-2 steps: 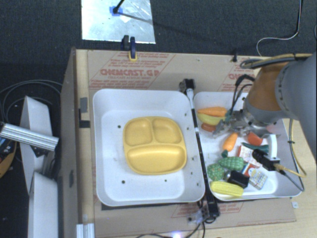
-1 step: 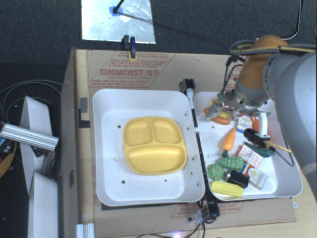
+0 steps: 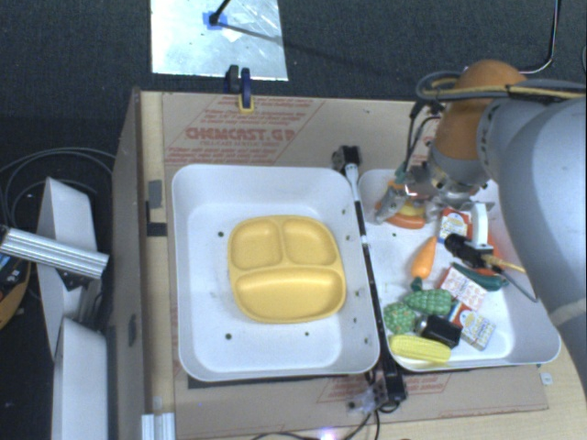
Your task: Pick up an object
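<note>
My gripper [image 3: 406, 197] reaches down into the far left corner of the right bin [image 3: 537, 337]. It hangs right over an orange and white object [image 3: 404, 216] lying on the bin floor. Whether it touches that object is unclear. An orange carrot [image 3: 423, 257] lies just in front of the gripper. Nearer the front sit a green knobbly toy [image 3: 429, 301], a round green piece [image 3: 399, 317], a yellow corn cob [image 3: 421, 347] and a black block [image 3: 441, 329].
The left bin [image 3: 197, 273] holds a yellow divided plate [image 3: 284, 267]. Small printed boxes [image 3: 466, 290] and a green-handled tool [image 3: 481, 273] lie at the right bin's middle right. The grey arm [image 3: 537, 181] covers the bin's far right. A black divider strip [image 3: 362, 236] runs between the bins.
</note>
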You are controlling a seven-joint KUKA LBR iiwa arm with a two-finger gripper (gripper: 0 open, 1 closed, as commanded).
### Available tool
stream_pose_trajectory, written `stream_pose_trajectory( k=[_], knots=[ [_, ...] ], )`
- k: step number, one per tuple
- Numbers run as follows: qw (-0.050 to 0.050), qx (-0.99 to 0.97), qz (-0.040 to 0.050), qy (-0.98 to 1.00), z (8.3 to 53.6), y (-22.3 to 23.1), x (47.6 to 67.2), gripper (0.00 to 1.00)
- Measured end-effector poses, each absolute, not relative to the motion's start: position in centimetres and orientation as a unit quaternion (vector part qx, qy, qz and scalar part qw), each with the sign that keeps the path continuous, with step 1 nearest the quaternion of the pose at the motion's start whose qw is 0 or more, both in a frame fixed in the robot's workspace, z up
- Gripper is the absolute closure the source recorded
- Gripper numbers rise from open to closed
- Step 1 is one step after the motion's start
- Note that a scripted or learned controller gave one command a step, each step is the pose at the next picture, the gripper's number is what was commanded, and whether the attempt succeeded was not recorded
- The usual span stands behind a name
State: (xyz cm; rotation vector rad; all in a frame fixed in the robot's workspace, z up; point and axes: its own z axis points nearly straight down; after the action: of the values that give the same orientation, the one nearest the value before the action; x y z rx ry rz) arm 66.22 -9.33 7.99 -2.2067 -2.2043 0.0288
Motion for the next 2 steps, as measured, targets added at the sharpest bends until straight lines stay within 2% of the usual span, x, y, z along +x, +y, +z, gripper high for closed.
stream_pose_trajectory(
  k=[1, 2],
  knots=[
    [0.000, -0.707, 0.0003, -0.708, 8.4, -13.0, 58.0, 0.00],
    [-0.001, -0.705, -0.0014, -0.709, 8.5, -8.2, 64.6, 0.00]
  ],
)
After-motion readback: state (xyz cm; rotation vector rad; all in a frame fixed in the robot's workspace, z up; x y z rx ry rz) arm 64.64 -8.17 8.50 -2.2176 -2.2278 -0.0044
